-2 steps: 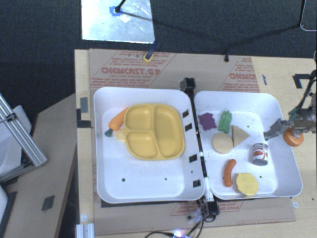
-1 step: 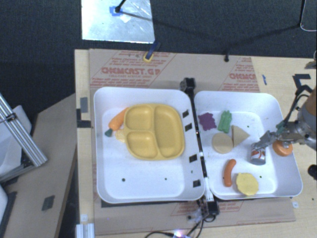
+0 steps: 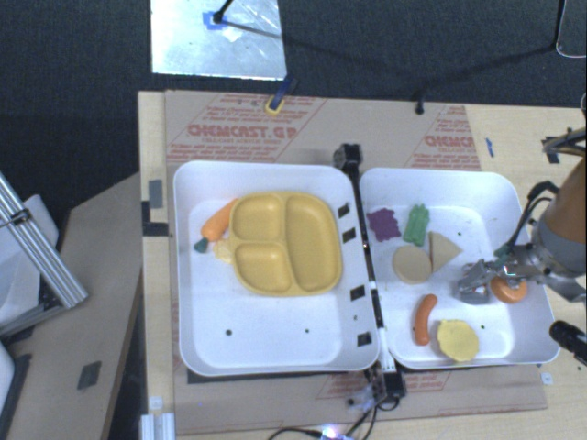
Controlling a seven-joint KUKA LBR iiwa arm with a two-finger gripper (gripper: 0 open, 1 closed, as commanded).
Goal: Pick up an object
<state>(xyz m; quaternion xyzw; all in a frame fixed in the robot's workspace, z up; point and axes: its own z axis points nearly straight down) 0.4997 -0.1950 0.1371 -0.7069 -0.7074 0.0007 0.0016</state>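
Note:
My gripper is low over the right side of the right bin, with the arm reaching in from the right edge. A small orange object lies right against its metal tip, partly hidden beneath it; whether it is held is unclear. Left of the gripper lie a tan wedge and a round tan piece. A red-orange sausage and a yellow round piece sit nearer the front. Purple grapes and a green piece lie toward the back.
The left bin holds a yellow divided plate, a carrot at its left rim and a small pale yellow bit. A black-clipped divider separates the bins. A silver sheet lies beyond the bench.

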